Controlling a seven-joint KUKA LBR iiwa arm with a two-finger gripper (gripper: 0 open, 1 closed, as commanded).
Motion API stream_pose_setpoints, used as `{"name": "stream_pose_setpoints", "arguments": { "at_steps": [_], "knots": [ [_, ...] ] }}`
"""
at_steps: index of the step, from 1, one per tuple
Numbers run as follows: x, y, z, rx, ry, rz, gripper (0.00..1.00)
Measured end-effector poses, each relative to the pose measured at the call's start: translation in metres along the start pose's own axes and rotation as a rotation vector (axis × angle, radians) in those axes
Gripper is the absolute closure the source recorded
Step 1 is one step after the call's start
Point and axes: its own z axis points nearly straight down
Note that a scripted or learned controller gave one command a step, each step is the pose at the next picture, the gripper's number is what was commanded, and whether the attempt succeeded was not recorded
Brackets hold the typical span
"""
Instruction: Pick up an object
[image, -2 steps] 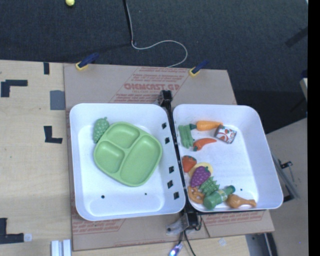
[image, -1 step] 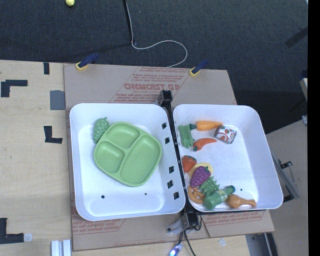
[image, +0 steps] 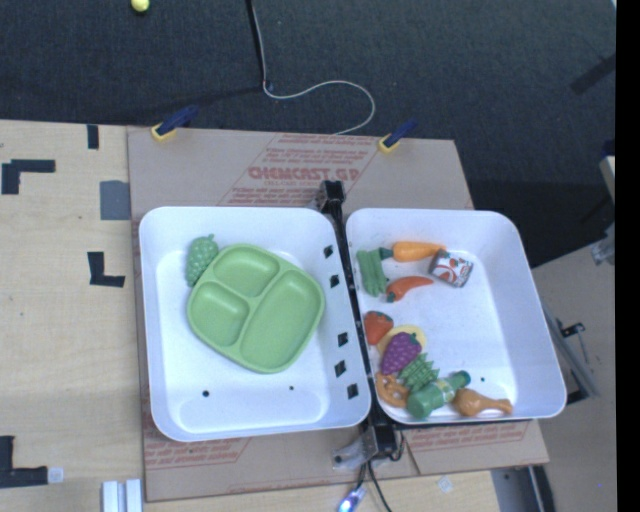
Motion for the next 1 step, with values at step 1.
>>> {"name": "stream_pose_setpoints", "arguments": {
  "at_steps": [1],
  "knots": [
    [0.0, 0.0001, 0.0065, -0.001, -0.001, 0.0, 1.0]
  ]
}}
